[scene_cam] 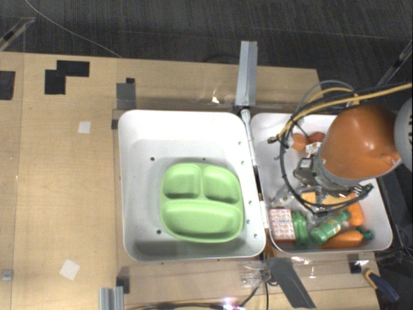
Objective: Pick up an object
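1. The gripper [321, 189] hangs low in the right bin [264, 131]; its wrist covers it, so I cannot tell its state.
2. The green bottle [330, 228] lies at 5 o'clock from it, its long axis running 2 to 8 o'clock.

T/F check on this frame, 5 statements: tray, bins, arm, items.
1. A green divided tray lies in the left bin. True.
2. The tray has three compartments, two small above one large. True.
3. The arm hangs over the left bin. False: it hangs over the right bin, its orange band covering much of it.
4. The right bin holds just one item. False: several lie together along its near edge, among them a green bottle, an orange piece and a small patterned box.
5. The tray is stacked on the bottle. False: they lie in separate bins.
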You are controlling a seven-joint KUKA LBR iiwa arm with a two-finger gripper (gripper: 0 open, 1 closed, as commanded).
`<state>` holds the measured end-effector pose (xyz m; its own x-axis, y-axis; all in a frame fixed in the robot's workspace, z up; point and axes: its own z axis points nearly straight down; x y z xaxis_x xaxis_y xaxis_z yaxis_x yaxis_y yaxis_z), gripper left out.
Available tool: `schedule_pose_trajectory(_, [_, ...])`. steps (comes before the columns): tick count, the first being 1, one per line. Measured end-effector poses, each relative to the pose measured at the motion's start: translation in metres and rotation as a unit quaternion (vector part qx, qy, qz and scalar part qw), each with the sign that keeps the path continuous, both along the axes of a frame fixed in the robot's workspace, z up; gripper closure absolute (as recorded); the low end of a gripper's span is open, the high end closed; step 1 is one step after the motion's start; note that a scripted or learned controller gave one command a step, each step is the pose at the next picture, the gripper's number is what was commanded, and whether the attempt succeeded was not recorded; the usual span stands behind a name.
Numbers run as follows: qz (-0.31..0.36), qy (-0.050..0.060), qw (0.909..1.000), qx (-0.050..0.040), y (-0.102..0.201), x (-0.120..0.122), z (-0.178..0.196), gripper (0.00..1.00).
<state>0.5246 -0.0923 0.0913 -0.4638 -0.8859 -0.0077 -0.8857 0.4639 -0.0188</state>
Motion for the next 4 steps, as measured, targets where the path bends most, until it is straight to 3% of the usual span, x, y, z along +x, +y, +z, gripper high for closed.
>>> schedule_pose_trajectory(1, [0.102, 0.001, 0.9947, 0.0008, -0.013, 0.013, -0.001, 0.00])
schedule_pose_trajectory(2, [0.146, -0.003, 0.9894, -0.0016, -0.025, -0.030, 0.000, 0.00])
schedule_pose_trajectory(3, [0.145, -0.008, 0.9893, -0.0012, -0.022, -0.026, 0.013, 1.00])
schedule_pose_trajectory(4, [0.090, 0.006, 0.9959, 0.0009, 0.007, -0.031, 0.041, 1.00])
